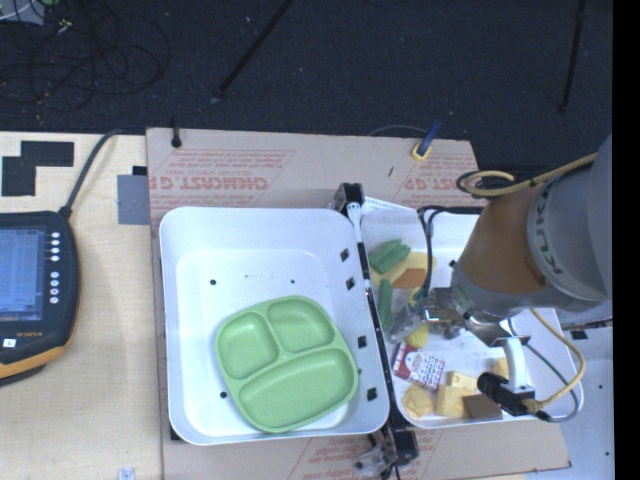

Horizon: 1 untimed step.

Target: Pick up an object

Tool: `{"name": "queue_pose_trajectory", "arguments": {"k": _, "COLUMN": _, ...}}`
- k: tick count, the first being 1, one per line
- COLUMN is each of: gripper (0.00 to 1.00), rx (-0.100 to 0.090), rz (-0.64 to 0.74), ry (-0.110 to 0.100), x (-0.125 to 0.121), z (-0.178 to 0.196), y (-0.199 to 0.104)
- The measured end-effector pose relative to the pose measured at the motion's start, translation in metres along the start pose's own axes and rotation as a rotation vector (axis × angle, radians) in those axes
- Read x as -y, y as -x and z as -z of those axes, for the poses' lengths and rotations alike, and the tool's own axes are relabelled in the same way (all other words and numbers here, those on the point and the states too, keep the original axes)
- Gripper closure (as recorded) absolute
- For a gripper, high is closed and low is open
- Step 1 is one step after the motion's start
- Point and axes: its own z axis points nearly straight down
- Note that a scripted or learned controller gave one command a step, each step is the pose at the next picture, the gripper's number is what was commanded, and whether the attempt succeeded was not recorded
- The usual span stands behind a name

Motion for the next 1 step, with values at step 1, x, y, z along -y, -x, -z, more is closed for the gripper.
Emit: {"name": "queue_pose_trajectory", "arguments": {"k": 1, "gripper": 0.0, "rx": -0.005, "rz": 0.006, "ry": -0.001, "x": 0.0154, "z": -0.0005, "y": -0.0046}}
